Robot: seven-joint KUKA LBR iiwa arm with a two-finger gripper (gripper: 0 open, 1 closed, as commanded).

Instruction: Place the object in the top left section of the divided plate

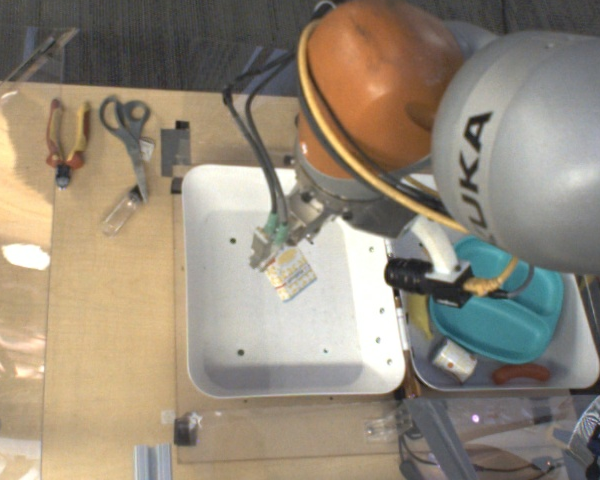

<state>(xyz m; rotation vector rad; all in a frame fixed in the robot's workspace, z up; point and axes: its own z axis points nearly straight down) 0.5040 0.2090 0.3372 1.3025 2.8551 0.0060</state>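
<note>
Camera view: my gripper (268, 248) hangs over the left bin (210, 368), fingers pinched on a small packet (291, 272).

The packet sits at my fingertips and trails toward five o'clock, seemingly lifted clear of the floor for carrying. The teal plate (500, 313) waits at three o'clock in the right bin (585, 368), partly under my arm; a red piece (521, 374) lies beside it.
</note>
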